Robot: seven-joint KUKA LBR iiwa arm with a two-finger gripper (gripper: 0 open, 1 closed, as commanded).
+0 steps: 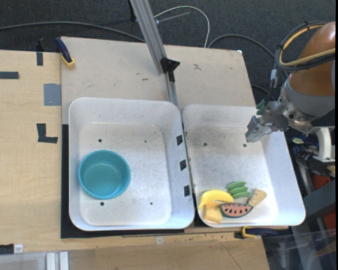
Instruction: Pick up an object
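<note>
Saw gripper (256,133) over right bin (281,167) — grip state unclear. Toy food pile — glossy yellow banana (213,198), watermelon slice (236,210).

A grey metal pole (152,32) slants over the worktop (22,122) well left of the tool (258,129). Black cables (214,38) loop behind it. Dark tape marks (45,133) (far left) dot the wood, and a blue-and-yellow clamp (65,52) grips the board's far corner.
</note>
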